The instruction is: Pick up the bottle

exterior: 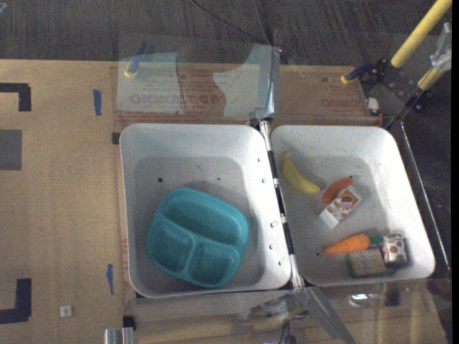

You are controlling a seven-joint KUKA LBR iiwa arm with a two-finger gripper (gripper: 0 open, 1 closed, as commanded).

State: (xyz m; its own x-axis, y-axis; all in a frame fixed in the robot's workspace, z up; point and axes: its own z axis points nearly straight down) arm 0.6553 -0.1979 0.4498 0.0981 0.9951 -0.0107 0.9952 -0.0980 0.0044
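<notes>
Only blurred, unreadable print marks the red-and-white carton in the right bin.

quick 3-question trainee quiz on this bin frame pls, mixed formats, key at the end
1. True or false: the teal divided plate lies in the left bin.
2. Multiple choice: which item in the right bin lies closest to the wall shared by the two bins? A) the orange carrot B) the yellow banana C) the small carton in the near right corner
3. Fill in: the white carton in the middle of the right bin touches a ____ coloured item at its far end.

Key: 1 true; 2 B; 3 orange-red.
</notes>
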